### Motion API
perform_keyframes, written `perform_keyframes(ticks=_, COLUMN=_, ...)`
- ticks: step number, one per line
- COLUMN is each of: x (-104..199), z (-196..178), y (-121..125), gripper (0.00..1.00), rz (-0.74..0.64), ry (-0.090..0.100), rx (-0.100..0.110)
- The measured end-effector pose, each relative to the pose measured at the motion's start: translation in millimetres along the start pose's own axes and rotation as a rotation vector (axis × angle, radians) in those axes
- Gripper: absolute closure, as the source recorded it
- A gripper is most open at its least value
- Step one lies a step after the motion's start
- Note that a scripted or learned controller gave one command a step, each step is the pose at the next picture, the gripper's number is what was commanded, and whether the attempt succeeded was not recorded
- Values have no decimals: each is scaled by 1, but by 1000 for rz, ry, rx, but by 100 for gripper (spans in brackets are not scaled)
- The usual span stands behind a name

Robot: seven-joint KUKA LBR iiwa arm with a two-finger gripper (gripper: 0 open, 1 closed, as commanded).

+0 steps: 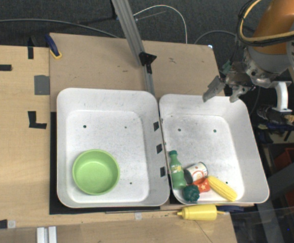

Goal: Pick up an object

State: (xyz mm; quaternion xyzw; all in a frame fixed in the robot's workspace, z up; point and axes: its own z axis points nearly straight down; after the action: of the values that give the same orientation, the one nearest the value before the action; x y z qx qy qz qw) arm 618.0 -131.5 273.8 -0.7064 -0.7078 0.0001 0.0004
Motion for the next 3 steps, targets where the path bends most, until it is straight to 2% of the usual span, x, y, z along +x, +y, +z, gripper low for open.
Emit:
perform_keyframes(ticks=1, x=0, z=0, y=0, gripper=0, rz=-1, ry=0, rx=0)
perform_keyframes(ticks=2, x=0, z=44, y=-3, gripper=0, rz=1, ry=-1, rx=5)
perform_keyframes(ticks=3, x=1, z=109, y=-3, gripper=0, rz=0, ry=0, rx=8)
